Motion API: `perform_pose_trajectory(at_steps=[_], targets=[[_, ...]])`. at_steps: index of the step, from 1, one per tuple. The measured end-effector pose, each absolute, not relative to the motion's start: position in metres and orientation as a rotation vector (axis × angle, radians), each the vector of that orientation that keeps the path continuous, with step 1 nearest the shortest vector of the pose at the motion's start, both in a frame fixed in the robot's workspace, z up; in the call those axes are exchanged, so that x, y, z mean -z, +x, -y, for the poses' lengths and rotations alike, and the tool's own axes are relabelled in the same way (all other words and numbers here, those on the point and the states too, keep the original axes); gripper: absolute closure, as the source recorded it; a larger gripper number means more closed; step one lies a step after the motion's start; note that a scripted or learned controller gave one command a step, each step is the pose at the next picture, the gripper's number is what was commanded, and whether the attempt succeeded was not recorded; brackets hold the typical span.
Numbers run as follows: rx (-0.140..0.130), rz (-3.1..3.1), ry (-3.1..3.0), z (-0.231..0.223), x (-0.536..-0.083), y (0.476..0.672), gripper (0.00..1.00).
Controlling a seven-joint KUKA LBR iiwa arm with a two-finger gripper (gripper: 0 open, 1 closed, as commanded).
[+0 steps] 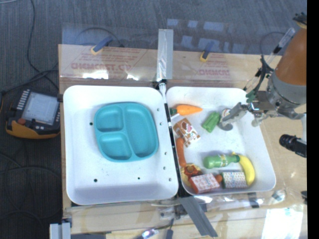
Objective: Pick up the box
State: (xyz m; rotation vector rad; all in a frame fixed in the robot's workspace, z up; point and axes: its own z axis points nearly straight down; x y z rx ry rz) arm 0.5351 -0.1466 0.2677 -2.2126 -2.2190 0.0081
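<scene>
blue tray (124,131) in left bin (79,183) | carrot (188,110), banana (247,169), green bottle (221,160) in right bin (259,148)

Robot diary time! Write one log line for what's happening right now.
gripper: over right bin, beside green block | box: untouched, front of bin | plate: left bin

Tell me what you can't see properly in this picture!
- Tool over the right white bin: blurred, so its grip is unclear.
- Small printed cardboard boxes: print too small to read.
- Grey arm with orange band: cut off by the picture's right edge.
</scene>
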Motion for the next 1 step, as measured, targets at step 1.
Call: perform_pose_trajectory(at_steps=[1], targets=[[-0.008, 2.254, -2.173, 0.1343, -0.1453, 0.4824, 0.0]])
